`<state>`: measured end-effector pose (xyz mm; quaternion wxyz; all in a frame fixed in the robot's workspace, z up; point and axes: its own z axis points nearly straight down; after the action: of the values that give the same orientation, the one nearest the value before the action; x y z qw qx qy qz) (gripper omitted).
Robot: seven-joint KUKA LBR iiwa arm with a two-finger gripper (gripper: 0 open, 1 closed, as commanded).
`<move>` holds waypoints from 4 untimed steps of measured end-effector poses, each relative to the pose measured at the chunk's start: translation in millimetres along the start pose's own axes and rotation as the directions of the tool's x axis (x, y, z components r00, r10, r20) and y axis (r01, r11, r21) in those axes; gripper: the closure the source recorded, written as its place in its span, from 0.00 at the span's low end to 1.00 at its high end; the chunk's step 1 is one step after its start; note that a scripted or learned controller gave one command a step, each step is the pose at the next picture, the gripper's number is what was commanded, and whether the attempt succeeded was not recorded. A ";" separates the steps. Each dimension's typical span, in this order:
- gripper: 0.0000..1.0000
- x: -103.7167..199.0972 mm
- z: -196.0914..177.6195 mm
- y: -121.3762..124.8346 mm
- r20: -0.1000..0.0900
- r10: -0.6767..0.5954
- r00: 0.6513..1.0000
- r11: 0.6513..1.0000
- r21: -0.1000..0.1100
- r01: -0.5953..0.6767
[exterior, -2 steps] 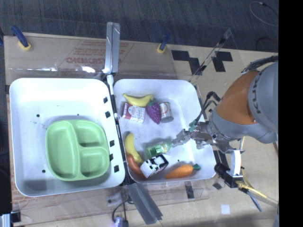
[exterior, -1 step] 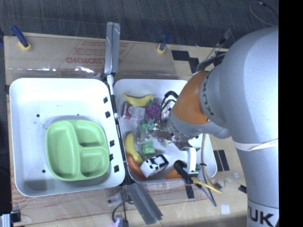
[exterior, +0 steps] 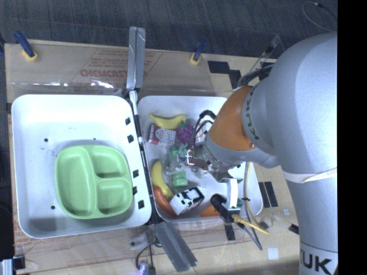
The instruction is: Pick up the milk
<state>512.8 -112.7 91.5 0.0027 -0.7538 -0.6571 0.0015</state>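
Note:
The milk (exterior: 187, 199) is a small white carton with black cow patches. It lies tilted near the front edge of the right bin (exterior: 250, 183), between a red fruit (exterior: 160, 200) and an orange carrot-like piece (exterior: 209, 211). My gripper (exterior: 186, 158) hangs low over the middle of this bin, a short way behind the milk and apart from it. It is just above a green block (exterior: 179, 180) and beside purple grapes (exterior: 185, 133). The arm's orange band and grey body cover the bin's right side.
The right bin also holds a banana (exterior: 167, 120) at the back, a second banana (exterior: 158, 177) along the left wall and a red-and-white pack (exterior: 163, 135). A green divided plate (exterior: 95, 181) lies in the left bin (exterior: 34, 119). A metal divider (exterior: 135, 62) stands between the bins.

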 end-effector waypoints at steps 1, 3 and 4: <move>0.00 -68.0 -20.3 -28.2 -0.001 -0.116 0.993 0.993 -0.001 0.116; 1.00 5.5 -8.6 -37.3 0.000 -0.233 0.972 0.972 -0.002 0.233; 1.00 88.6 -99.4 -39.2 0.001 -0.222 0.975 0.975 -0.003 0.222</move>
<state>486.7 -19.8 191.3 0.0014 -0.6756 -0.7372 0.0004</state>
